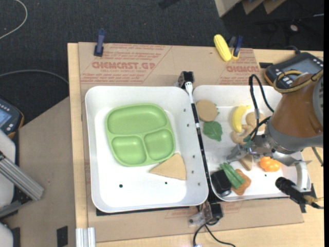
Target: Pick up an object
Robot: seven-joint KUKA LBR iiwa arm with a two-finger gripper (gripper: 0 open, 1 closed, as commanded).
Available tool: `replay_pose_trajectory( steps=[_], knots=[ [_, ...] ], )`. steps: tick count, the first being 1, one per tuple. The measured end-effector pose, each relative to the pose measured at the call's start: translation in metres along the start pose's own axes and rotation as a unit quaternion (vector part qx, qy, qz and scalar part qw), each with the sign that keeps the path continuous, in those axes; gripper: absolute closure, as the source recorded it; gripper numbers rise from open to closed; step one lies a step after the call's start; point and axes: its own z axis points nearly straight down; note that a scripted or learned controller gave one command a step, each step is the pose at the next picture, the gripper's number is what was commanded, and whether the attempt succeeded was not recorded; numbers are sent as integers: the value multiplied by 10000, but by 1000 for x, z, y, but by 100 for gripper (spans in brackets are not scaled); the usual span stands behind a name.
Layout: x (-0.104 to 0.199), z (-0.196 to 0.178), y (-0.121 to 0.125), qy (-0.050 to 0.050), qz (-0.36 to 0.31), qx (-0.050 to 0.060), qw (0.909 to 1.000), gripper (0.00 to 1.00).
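Two white bins (97, 138), both left of gripper (245, 152). One green tray (140, 134) and one tan wedge (170, 168), far left of gripper. One tan disc (206, 110), one green leaf (213, 130), up-left of gripper. One banana (238, 117) above gripper. One orange (268, 163) just right. One black block (221, 181), one green strip (234, 175) below-left.

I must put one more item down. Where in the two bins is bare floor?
Left bin: bare floor below the green tray, left of the tan wedge, and along its left wall. Right bin: crowded with food items under the arm.
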Motion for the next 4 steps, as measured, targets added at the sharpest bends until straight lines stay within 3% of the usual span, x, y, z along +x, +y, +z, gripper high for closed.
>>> replay_pose_trajectory(
  steps=[1, 3, 4],
  knots=[
    [-3, -18, 5, -36, 9, -101, 9999, 100],
    [-3, -38, 6, -44, 16, -123, 9999, 100],
    [14, 26, 101, -41, -25, -122, 9999, 100]
  ],
)
